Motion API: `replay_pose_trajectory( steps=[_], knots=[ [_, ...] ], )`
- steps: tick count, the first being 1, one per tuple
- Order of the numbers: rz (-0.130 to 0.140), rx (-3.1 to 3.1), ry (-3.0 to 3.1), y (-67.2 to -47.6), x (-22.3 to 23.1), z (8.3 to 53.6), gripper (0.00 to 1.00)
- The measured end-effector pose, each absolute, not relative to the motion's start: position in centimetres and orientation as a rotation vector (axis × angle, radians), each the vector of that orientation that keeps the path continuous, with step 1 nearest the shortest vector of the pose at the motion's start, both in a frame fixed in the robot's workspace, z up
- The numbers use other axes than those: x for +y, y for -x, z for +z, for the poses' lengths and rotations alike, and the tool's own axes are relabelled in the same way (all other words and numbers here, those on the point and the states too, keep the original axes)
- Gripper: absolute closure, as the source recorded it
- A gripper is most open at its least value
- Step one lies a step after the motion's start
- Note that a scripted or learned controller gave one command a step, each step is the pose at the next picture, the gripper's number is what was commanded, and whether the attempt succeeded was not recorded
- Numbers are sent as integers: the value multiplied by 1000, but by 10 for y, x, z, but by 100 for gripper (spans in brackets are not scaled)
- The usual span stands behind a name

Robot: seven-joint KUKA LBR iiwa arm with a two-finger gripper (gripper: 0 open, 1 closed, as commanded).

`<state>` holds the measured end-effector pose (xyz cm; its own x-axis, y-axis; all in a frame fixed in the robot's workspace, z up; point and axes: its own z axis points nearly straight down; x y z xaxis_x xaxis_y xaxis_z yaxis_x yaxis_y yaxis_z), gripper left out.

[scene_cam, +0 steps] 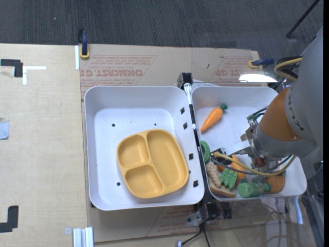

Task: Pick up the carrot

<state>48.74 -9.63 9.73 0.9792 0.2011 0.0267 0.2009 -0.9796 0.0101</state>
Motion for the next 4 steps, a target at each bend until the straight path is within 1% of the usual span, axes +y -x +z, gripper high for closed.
replay_pose_trajectory(
  steps=[1, 2, 3, 4],
  knots=[
    [26, 315, -3126, -486, -97, 104, 100],
    [26, 313, -3126, -486, -97, 104, 0],
    [-9, 325, -3127, -566, -59, 191, 0],
    [-10, 440, -3114, -504, -93, 118, 0]
  ],
)
